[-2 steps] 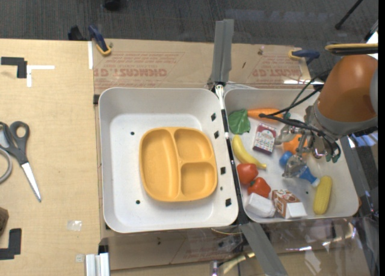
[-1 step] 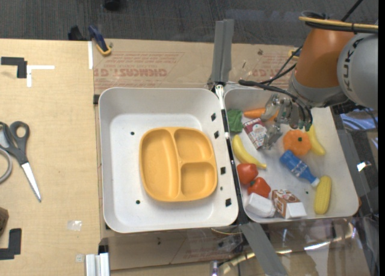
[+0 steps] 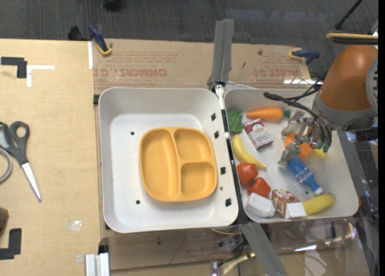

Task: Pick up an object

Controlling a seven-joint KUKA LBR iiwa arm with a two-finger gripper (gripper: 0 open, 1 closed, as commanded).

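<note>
The gripper [image 3: 301,142] is seen low over the right bin [image 3: 346,166], hanging above the gap between a small orange object [image 3: 305,150] and a blue bottle [image 3: 302,175]. Whether it is spread wide or drawn narrow cannot be told from this angle, and nothing is seen held in it.

The candidates for picking all lie in the right bin: a toy carrot [image 3: 266,113] and a green leafy piece [image 3: 234,119] at the far end, a small dark red carton [image 3: 257,133], a banana [image 3: 245,153], two red vegetables [image 3: 251,178], a white block [image 3: 260,205], a brown-and-white carton [image 3: 284,201] and a corn cob [image 3: 319,204] near the front wall. The left bin [image 3: 114,166] carries a yellow divided plate [image 3: 178,164].

The step is judged to be the descent onto a chosen object. It would be done well if one item were singled out, most likely the orange object or the blue bottle just beside it, and straddled squarely across its narrow width, so that its neighbour is not nudged or caught as well. The bottle lies at a slant, so the wrist should be turned to match before closing.

Mirrored lettering is printed on the cardboard [image 3: 156,67] behind the bins; it appears to read "CHEMICAL GUYS", though this is not certain. The carton labels are too small to be read. Scissors [image 3: 21,154] lie on the tabletop [image 3: 48,208] at the left.
</note>
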